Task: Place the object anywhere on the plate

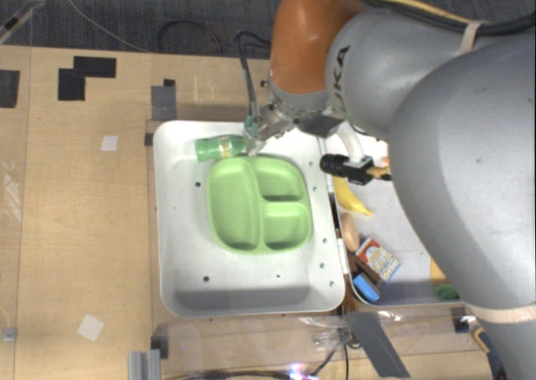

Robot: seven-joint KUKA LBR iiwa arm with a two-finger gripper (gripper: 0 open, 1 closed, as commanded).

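Plate [255,204], green and divided, sits mid-bin in the left white bin [180,228]. Beyond it, at its eleven o'clock, a green bottle-like object [216,147] lies on its side on the bin floor, just off the plate's rim. Gripper [254,134] is at the object's right end; whether it is clenched or released cannot be told. Risk: an end-on grasp may slip, leaving the object rolling short of the plate.
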